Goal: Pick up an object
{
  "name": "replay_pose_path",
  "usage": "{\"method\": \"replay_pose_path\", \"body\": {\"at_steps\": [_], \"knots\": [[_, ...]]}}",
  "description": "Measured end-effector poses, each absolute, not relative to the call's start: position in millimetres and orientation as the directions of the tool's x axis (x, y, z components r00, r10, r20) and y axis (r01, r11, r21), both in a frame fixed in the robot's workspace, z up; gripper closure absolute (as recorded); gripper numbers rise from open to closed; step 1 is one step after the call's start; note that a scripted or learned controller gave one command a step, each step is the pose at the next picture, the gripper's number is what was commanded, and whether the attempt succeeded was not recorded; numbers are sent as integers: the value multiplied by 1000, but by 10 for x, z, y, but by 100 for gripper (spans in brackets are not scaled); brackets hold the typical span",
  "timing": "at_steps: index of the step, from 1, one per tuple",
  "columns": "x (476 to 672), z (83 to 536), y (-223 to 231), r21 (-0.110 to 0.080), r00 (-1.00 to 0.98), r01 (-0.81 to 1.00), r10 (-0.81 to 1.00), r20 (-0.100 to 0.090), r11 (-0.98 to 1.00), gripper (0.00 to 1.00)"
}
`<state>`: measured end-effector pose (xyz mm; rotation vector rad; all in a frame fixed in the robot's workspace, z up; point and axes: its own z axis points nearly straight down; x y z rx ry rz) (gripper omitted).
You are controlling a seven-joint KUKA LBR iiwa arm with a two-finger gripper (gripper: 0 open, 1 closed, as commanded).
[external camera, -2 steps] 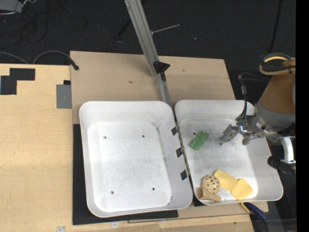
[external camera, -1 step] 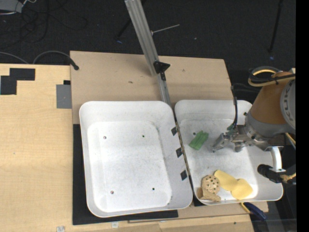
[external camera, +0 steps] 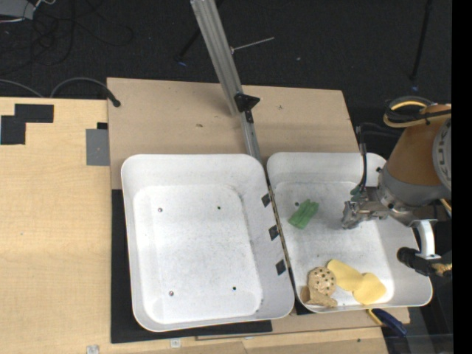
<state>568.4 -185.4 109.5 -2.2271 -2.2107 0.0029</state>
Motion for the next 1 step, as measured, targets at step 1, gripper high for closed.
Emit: {"method": "replay_pose_path", "body": {"at_steps": [1], "knots": [[5643,1705,-1916,3,8,1000,1000,-1,-8,100]]}}
